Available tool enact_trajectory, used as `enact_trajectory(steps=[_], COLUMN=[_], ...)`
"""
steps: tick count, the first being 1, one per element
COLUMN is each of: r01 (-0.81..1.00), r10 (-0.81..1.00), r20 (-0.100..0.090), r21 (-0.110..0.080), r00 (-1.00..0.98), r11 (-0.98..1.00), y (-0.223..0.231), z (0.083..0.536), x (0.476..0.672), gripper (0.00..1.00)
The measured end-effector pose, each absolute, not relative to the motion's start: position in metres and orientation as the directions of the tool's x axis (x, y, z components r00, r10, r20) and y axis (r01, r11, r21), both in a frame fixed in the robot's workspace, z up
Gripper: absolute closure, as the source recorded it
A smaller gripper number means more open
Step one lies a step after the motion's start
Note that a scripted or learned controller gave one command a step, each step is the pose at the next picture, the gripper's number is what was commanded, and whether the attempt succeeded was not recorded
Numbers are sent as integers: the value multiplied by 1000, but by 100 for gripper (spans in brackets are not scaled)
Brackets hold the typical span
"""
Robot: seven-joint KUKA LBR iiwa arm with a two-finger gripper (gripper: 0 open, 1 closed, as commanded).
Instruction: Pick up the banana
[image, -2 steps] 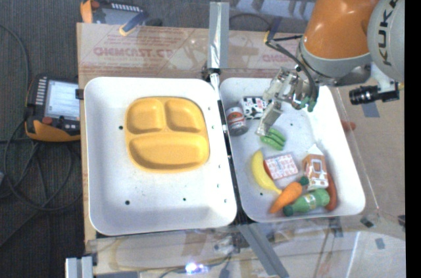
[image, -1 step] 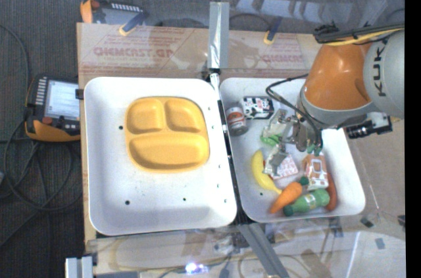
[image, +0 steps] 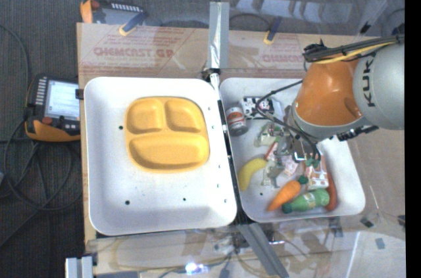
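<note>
The yellow banana (image: 250, 172) lies in the right bin (image: 348, 165), near its left wall and toward the front. My gripper (image: 281, 150) hangs over the middle of that bin, just right of and slightly behind the banana, under the orange wrist band (image: 325, 99). Cables and the gripper body hide the fingertips, and nothing shows between them.
An orange carrot (image: 284, 194), a green bottle (image: 306, 200) and a red item (image: 330, 191) lie at the right bin's front. A small can (image: 236, 119) sits near its back left. The left bin (image: 105, 204) holds a yellow divided tray (image: 168, 133).
</note>
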State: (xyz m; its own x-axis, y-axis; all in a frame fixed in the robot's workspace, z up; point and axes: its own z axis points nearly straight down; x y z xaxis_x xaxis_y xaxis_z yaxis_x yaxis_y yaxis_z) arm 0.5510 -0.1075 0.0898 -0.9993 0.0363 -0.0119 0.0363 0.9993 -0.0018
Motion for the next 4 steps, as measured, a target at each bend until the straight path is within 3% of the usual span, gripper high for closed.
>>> enact_trajectory(steps=[1, 4], r01=[37, 38], r10=[37, 38], r20=[-25, -33], r21=[0, 6], r00=[-999, -999], r11=[999, 999], y=[-106, -103], z=[101, 129], x=[555, 558], gripper=[100, 100])
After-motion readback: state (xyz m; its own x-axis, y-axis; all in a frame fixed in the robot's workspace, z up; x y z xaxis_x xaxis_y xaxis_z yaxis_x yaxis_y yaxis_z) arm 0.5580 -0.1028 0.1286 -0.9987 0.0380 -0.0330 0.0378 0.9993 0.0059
